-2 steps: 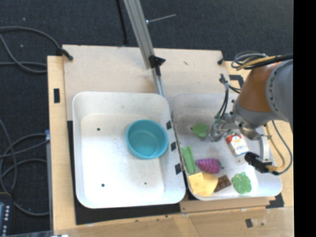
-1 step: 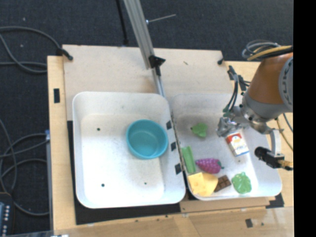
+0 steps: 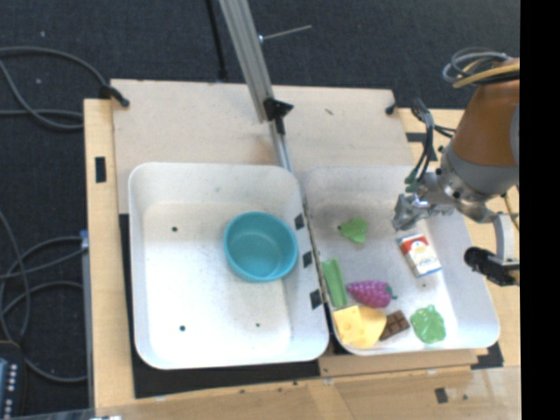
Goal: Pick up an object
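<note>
Where the left bin [image 3: 157, 234] holds a blue bowl [image 3: 260, 246], the right bin [image 3: 472, 322] holds a green leaf [image 3: 354, 230], purple grapes [image 3: 369, 293], a yellow wedge [image 3: 357, 325] and a red-white carton [image 3: 420, 255]. Claw [image 3: 407, 214] sits just above the carton's far end; claw state cannot be told.

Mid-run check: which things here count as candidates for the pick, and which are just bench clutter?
Pick candidates, right bin: small red-and-white carton nearest the gripper, green leaf piece, purple grapes, yellow cheese wedge, brown block, green toy, green stick.

Lying about: blue bowl in left bin, aluminium mast, floor cables.
</note>
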